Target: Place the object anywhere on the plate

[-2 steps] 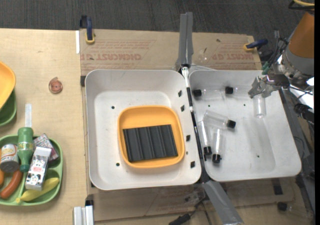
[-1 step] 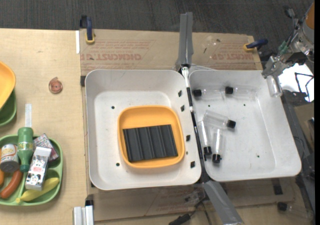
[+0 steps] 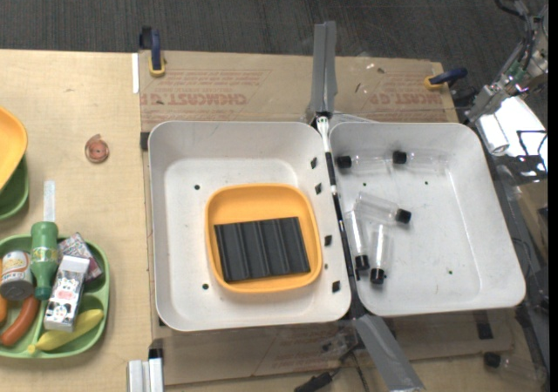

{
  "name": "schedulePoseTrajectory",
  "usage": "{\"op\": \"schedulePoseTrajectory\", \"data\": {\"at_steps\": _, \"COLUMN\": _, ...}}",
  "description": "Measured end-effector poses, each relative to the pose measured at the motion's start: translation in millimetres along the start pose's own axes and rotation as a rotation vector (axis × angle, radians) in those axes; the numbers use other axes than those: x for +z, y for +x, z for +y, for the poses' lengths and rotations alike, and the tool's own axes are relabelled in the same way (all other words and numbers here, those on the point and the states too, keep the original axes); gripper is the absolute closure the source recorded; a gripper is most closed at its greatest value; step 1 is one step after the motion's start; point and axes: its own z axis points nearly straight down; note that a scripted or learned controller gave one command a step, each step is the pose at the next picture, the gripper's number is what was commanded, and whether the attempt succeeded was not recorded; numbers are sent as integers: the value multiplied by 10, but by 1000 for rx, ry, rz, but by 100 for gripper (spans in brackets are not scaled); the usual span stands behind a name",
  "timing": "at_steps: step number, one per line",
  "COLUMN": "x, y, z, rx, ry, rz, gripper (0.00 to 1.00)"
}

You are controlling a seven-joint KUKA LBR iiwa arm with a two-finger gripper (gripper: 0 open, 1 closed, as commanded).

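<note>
While the clear vials (image 3: 377,223) lie in the right bin (image 3: 471,233), the orange plate (image 3: 261,239) sits in the left bin (image 3: 174,207), directly left across the divider; one capped vial's (image 3: 382,207) long axis runs left-right; gripper state cannot be told.
</note>
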Motion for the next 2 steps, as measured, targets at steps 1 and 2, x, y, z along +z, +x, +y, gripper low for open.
{"op": "schedulePoseTrajectory", "data": {"at_steps": 1, "x": -1237, "y": 0, "z": 7, "rx": -207, "ry": 0, "rz": 1, "gripper": 100}}
{"op": "schedulePoseTrajectory", "data": {"at_steps": 2, "x": -1696, "y": -1, "z": 10, "rx": -398, "ry": -1, "rz": 0, "gripper": 100}}
